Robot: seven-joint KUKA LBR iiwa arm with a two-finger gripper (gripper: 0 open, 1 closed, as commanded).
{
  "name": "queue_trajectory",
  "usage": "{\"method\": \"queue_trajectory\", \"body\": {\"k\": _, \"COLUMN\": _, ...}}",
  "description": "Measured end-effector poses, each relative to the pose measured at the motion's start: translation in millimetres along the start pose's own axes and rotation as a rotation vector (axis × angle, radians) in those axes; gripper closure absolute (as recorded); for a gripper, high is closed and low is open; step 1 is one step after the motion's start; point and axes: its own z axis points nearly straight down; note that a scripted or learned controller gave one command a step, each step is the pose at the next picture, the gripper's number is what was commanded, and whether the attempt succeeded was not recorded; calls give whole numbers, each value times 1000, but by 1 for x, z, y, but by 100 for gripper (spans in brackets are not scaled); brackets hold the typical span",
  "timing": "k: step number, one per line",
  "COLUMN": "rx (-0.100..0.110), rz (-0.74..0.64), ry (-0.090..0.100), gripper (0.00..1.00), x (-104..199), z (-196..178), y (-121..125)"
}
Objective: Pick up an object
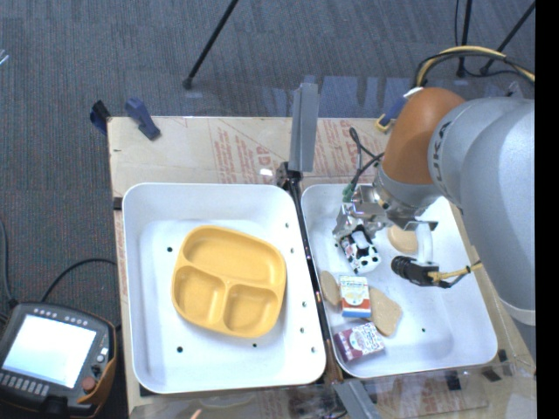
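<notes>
- Beneath the bench: dark grey carpet; tripod legs [214, 31] at 12 o'clock, a teach pendant [54, 352] at 7 o'clock.
- Bench top [227, 151]: brown board bearing two white bins side by side.
- Left bin [144, 208]: holds a yellow divided tray [230, 280].
- Right bin [467, 321]: a small carton [354, 295], a dark red packet [359, 342] and tan flat pieces [385, 312] at 6 o'clock from centre.
- Gripper [360, 238]: low over the bin's 10 o'clock area, at a black-and-white spotted toy [361, 251].
- Toy's long axis: cannot tell; finger state cannot be judged.
</notes>
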Motion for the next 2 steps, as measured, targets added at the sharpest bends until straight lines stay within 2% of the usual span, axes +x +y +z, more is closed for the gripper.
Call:
{"method": "queue_trajectory", "body": {"k": 1, "rx": -14, "rz": 12, "ry": -1, "gripper": 100, "x": 7, "z": -165, "y": 3}}
{"method": "queue_trajectory", "body": {"k": 2, "rx": 6, "rz": -142, "ry": 0, "gripper": 100, "x": -27, "z": -99, "y": -54}}
